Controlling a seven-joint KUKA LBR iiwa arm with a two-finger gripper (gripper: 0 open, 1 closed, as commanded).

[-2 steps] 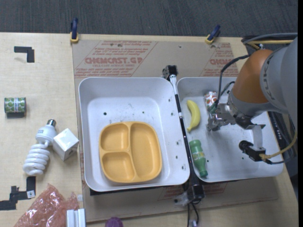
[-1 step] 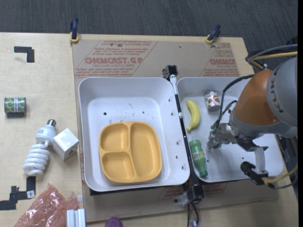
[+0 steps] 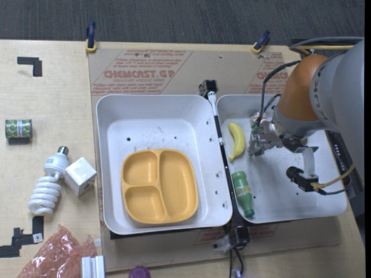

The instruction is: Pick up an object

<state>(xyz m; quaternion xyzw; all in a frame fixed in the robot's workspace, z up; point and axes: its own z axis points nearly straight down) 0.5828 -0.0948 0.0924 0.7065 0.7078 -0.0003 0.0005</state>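
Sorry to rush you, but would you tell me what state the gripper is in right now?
Gripper: cannot be told; it sits low in the right bin, just right of the banana, with nothing visibly held.

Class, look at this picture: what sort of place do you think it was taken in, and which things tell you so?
Probably a robotics lab test bench. A robot arm reaches over two white bins clamped to a board, with odd test items: a banana, a green bottle and a yellow divided tray.

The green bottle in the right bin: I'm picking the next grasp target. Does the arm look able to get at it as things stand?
Probably yes. The green bottle lies uncovered along the right bin's left wall, apart from the banana, with the gripper nearby. That wall may crowd the fingers.
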